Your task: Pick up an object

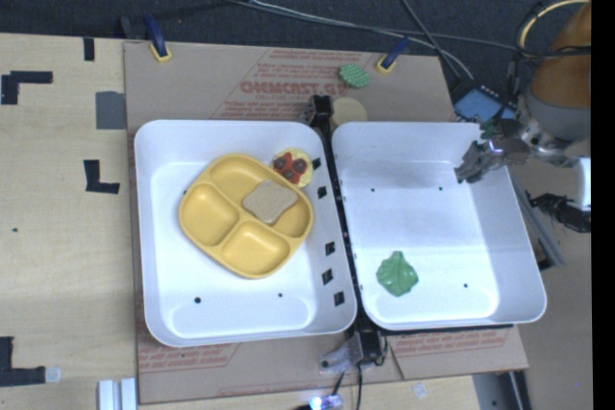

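Green crumpled leafy toy [396,273] lies near front of right white bin [500,235]; probably light, soft; pinch across bunched middle. Grey two-finger gripper [474,164] hangs over bin's back right edge, well apart; finger state unclear.

Bench [58,235]: light wooden top with black tape marks along its left part.
Cardboard sheet [279,86]: lies flat on the bench, red print on it, held at its far edge by two blue-and-yellow clamps [157,43].
Left bin [159,235]: white, shallow, rests on the cardboard.
Right bin [509,254]: white, shallow, just beside the left bin, their inner rims touching.
Green dotted piece [353,75]: lies on the cardboard beyond the bins, near the far edge.
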You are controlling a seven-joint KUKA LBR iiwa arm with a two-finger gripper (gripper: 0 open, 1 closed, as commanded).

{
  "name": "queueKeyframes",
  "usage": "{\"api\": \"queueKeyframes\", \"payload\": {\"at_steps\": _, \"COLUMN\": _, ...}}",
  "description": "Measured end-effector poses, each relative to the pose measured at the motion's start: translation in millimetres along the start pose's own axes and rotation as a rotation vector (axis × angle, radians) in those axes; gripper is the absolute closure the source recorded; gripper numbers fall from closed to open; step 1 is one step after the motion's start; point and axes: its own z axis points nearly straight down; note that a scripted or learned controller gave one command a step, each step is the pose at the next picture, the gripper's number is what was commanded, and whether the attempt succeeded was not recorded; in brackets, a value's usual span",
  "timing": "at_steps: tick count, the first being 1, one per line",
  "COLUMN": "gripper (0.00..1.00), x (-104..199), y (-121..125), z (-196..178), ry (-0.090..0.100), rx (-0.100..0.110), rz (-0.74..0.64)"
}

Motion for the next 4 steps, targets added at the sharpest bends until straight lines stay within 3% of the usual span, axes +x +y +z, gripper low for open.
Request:
{"api": "queueKeyframes", "payload": {"at_steps": 1, "gripper": 1.0, "x": 0.3, "y": 0.8, "z": -37.5, "ry": 0.0, "rx": 0.0, "rz": 0.0}}
{"api": "queueKeyframes", "payload": {"at_steps": 4, "gripper": 1.0, "x": 140.5, "y": 20.6, "z": -45.8, "ry": 0.001, "rx": 0.003, "rz": -0.004}}
